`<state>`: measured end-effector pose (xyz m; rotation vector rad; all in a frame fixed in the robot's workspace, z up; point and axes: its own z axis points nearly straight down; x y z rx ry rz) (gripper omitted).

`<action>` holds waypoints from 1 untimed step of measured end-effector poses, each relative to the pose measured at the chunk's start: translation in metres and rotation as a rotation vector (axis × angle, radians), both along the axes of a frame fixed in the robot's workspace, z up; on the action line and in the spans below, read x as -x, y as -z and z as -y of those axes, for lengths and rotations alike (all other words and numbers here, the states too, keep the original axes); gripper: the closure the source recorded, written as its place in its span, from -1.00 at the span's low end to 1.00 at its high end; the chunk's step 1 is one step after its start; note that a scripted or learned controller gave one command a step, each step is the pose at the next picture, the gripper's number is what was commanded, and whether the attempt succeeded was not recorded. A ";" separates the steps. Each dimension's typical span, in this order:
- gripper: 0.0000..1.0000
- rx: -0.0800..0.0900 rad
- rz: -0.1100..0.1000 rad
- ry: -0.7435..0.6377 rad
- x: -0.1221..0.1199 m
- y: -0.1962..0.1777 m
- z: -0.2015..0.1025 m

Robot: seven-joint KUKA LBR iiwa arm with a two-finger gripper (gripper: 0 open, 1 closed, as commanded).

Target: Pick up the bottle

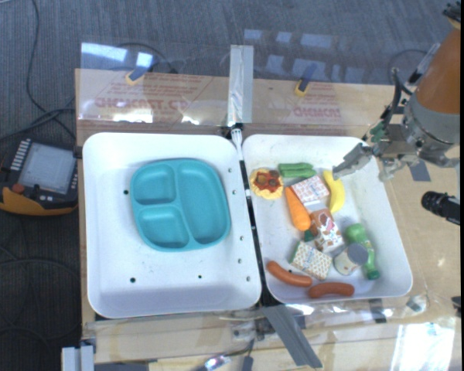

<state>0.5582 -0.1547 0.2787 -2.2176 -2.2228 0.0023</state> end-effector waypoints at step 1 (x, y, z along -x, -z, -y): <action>-1.00 -0.001 0.000 -0.105 -0.007 0.133 0.048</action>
